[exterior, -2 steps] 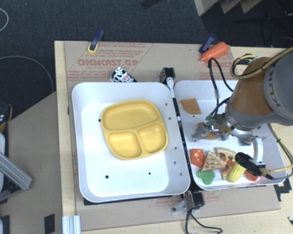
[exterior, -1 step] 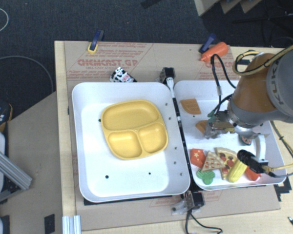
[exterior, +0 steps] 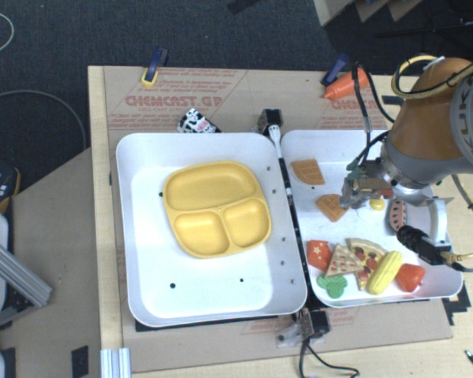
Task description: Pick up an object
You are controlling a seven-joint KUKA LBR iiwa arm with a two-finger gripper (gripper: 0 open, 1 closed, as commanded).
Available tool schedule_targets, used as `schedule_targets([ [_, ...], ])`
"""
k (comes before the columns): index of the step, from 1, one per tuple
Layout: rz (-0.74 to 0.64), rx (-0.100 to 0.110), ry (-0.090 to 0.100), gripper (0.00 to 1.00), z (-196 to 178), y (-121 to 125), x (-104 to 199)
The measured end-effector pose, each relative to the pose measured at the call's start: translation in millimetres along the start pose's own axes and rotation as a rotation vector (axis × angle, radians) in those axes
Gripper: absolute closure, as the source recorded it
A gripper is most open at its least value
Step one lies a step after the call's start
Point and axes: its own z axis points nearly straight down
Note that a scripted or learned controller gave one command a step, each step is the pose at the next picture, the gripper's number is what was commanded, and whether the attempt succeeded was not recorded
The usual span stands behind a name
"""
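Observation:
My gripper [exterior: 355, 195] is low over the middle of the right bin [exterior: 299, 144], with the grey arm and its orange band [exterior: 430, 116] rising behind it. A brown toy biscuit piece [exterior: 329, 206] lies just left of the gripper, close to or touching it. A small yellow item [exterior: 376, 204] peeks out on its right side. Farther back in the bin lies a tan cracker [exterior: 307, 172]. Along the near wall are a red pepper [exterior: 318, 253], a pizza slice [exterior: 355, 258], a corn cob [exterior: 385, 270], a red tomato [exterior: 411, 276] and green broccoli [exterior: 333, 287].
The left bin [exterior: 142, 211] holds a yellow divided plate [exterior: 217, 208]. A watermelon slice [exterior: 395, 215] lies by the right bin's right side, partly behind the arm's cable. An orange carrot toy [exterior: 343, 86] and a black-and-white toy [exterior: 195, 121] lie on the bench behind the bins.

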Motion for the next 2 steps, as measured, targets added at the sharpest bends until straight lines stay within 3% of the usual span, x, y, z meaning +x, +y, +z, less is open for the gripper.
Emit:
schedule_targets([
  [1,0.0,0.0,0.0,1.0,-42.6,2.8,0.0],
  [2,0.0,0.0,0.0,1.0,-62.4,3.9,0.1],
])
